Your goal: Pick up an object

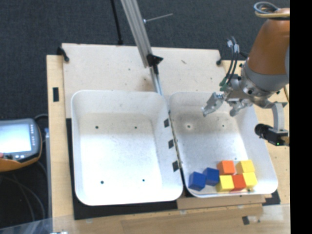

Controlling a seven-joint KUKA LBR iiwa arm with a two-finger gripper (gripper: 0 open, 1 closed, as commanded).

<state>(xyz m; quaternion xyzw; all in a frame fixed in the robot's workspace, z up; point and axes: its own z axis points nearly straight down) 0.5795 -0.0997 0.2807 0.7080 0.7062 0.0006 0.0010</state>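
The gripper (223, 106) hangs over the far part of the right bin (253, 140), near the bin's back wall. Its two grey fingers (212, 104) are spread apart, with a clear gap between them. Nothing sits in that gap. The fingers hold no block and touch no block. I can see the white floor of the bin between the fingers and beneath them.

The arm (269, 48) comes in from the right side. It has a big orange part up high and a grey part lower down, just above the gripper.

All the blocks are in the near corner of the right bin, well apart from the gripper. They sit close together in a bunch. Two blue blocks (204, 178) are on the left of the bunch, touching each other. Next to them are an orange block (226, 167) and a red block (238, 181). The yellow blocks (246, 172) are mixed in with these, one beside the blue ones and the others at the right end.

The left bin (122, 145) lies just beside the right bin. Both bins rest on a wooden bench (97, 67). A silver pole (139, 28) leans up from the back of the bench.
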